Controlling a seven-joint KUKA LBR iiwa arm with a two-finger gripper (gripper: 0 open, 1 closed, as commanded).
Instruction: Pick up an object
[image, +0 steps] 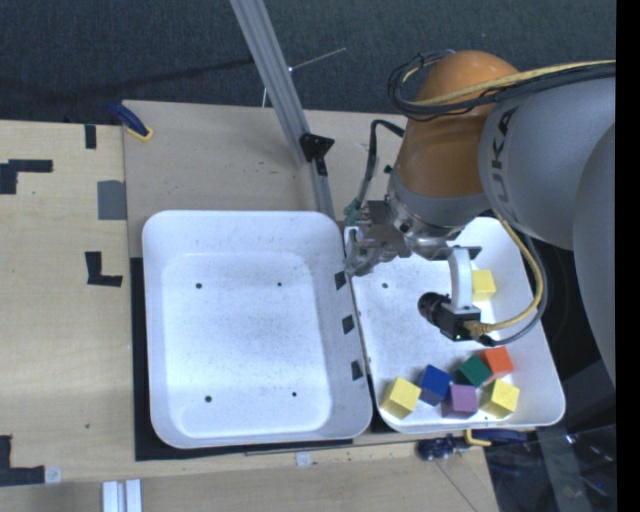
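Note:
Several small blocks lie in the right bin (400, 330). Along its near edge sit a yellow block (402, 397), a blue block (435, 383), a purple block (462, 399), a green block (473, 372), an orange-red block (497, 360) and another yellow block (505, 397). A further yellow block (483, 283) lies alone near the right wall, partly behind the arm's cable. My gripper (361, 254) hangs over the far left corner of the right bin, beside the wall between the two bins, well away from the blocks. The wrist hides much of it.
The left bin (160, 260) stands beside the right one. A slanted metal pole (285, 95) runs down to the bins' far edge. The arm's bulk covers the right bin's far side. A black cable fitting (445, 315) hangs over the bin's middle.

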